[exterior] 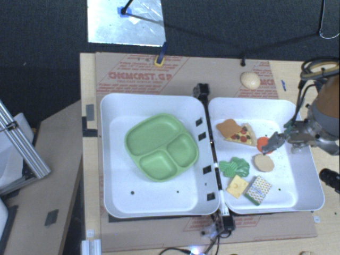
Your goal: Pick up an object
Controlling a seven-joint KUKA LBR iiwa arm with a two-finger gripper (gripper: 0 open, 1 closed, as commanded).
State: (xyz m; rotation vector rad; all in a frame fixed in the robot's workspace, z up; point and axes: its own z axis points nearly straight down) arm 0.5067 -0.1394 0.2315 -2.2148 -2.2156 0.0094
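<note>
1. Bench (133,68) is a tan board with red printed lettering along its far strip; dark carpet lies beyond it, and a shiny square sheet (126,15) sits on that carpet at far left.
2. Two shallow white bins stand side by side. Left bin (114,195) holds a green divided tray (161,146), lying flat near the bin's middle.
3. Right bin (305,195) holds small toy foods: a pizza slice (235,131) at far left, a green leafy piece (235,167) near the divider, a yellow cheese block (237,186) and a patterned block (258,189) at the near side, a round tan piece (263,163) in the middle, and a red-orange piece (262,142) just far of it.
4. Gripper (272,142) reaches in from the right, low over the right bin, its tip at the red-orange piece; contact unclear.
5. Finger state: cannot tell, tips too blurred.
6. An egg-like object (249,79) rests on the bench beyond the right bin.
7. Metal rails (18,147) stand at the left edge.
</note>
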